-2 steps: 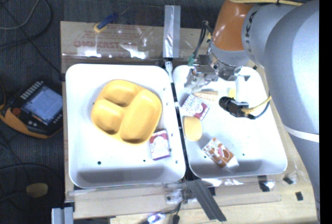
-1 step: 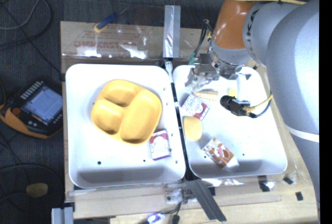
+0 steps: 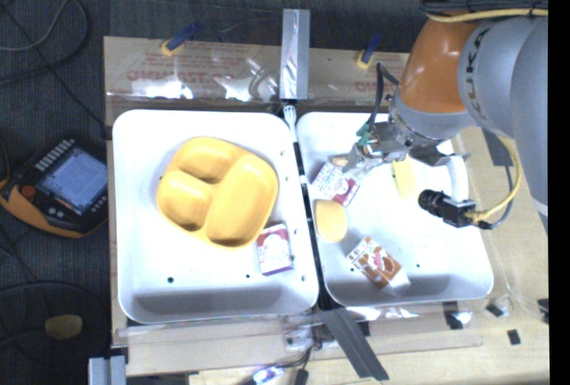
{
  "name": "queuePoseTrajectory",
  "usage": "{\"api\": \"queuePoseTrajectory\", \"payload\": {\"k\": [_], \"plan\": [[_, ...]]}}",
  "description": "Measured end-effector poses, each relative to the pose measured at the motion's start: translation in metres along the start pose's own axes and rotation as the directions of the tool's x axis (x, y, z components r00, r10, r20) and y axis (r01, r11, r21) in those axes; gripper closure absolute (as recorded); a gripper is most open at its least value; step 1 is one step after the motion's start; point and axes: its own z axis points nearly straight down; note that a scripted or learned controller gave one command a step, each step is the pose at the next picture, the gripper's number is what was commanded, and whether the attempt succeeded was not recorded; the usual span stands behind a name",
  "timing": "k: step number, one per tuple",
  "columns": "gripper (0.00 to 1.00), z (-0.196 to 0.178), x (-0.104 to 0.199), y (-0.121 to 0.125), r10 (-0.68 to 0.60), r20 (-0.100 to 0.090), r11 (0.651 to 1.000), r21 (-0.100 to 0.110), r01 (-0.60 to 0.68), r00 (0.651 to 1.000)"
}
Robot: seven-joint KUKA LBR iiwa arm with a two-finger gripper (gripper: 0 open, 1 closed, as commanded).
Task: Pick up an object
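While the gripper (image 3: 363, 151) hangs over the far left part of the right bin (image 3: 445, 281), I cannot tell from this slanted view whether it is released, clenched or grasping something, because the wrist hides it.

Nearest to it, just to its left and a little nearer to the camera, lies the pink and white packet (image 3: 337, 183). Its long axis seems to run slantwise, from far left to near right, and it touches or almost touches the gripper tip. So I judge this packet to be the thing for the coming move.

Just beside the packet, on the near side, lies a pale yellow round object (image 3: 330, 220). Further near and right lies the orange and white carton (image 3: 378, 263), well apart from the gripper.

A yellow stick-like piece (image 3: 404, 177) lies to the right of the gripper.

In the left bin (image 3: 142, 285), beyond the divider, rest the large yellow pepper-like toy (image 3: 216, 189) and a small pink box (image 3: 274, 249).
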Motion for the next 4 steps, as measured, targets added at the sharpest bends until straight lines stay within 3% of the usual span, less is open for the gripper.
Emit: {"api": "queuePoseTrajectory", "payload": {"k": [1, 2, 3, 4], "plan": [[0.0, 0.0, 0.0, 0.0, 0.0, -0.001, 1.0, 0.0, 0.0, 1.0], [0.0, 0.091, -0.041, -0.025, 0.025, 0.004, 1.0, -0.02, -0.025, 1.0], [0.0, 0.092, -0.04, 0.033, 0.12, 0.002, 0.993, -0.015, -0.12, 0.993], [1.0, 0.084, -0.04, 0.034, 0.119, 0.003, 0.993, -0.013, -0.119, 0.993]]}}
